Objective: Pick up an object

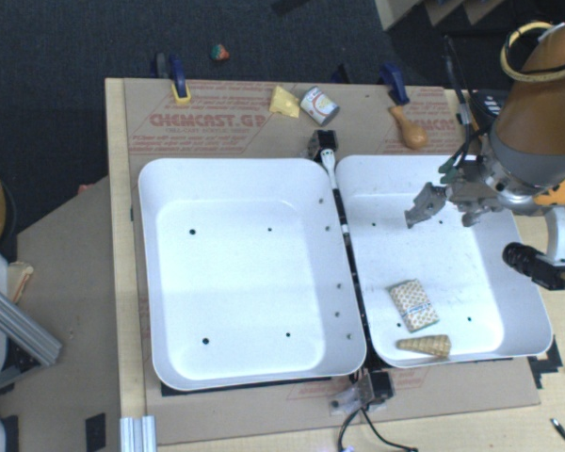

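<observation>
Cone (425, 347) and packet (413, 304) lie below the tool (446, 206).

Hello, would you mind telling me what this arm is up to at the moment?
The arm's hand hangs open over the right bin, holding nothing. Its likely targets, a small patterned packet and a tan cone-shaped piece, lie near that bin's front edge. A few bits sit on the board behind the bins.

white bins (235, 271), speckled packet (414, 304), tan cone (426, 347)
</observation>
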